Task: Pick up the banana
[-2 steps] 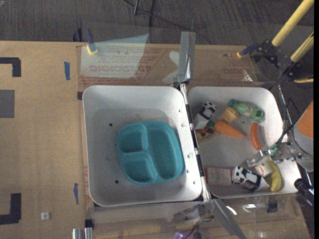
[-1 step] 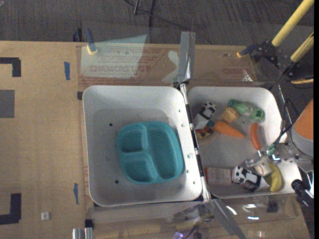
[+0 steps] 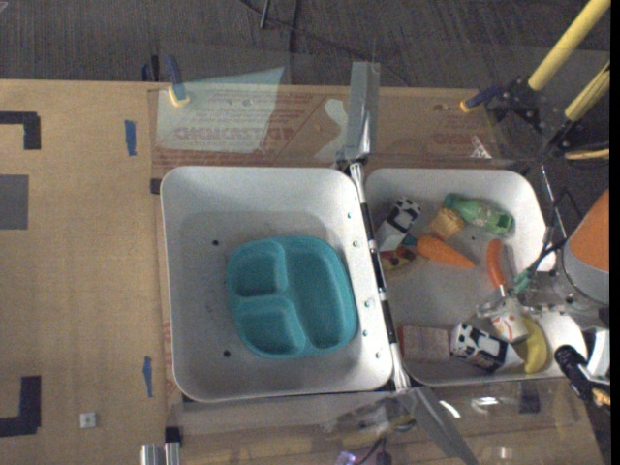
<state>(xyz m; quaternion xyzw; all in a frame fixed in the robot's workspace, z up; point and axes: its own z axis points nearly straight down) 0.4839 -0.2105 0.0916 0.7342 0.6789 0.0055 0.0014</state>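
Banana [image 3: 536,345] lies in the near right corner of the right bin [image 3: 426,184], just below the end effector [image 3: 528,300] and touching a black and white toy cow [image 3: 481,345] on its left.

Going from left to right: far to the left of the end effector, the left bin [image 3: 194,201] holds a teal divided plate [image 3: 289,295]. Closer on its left, in the right bin, are a second small cow toy [image 3: 399,219], a carrot [image 3: 446,252], a green bottle [image 3: 480,214] and a thin orange stick [image 3: 495,262].

I cannot tell whether the end effector is released or clenched; nothing is visibly grasped. I judge that the step in hand is the approach. The next move needs a short descent toward the banana, aligned across its narrow width, avoiding the cow and the bin wall.
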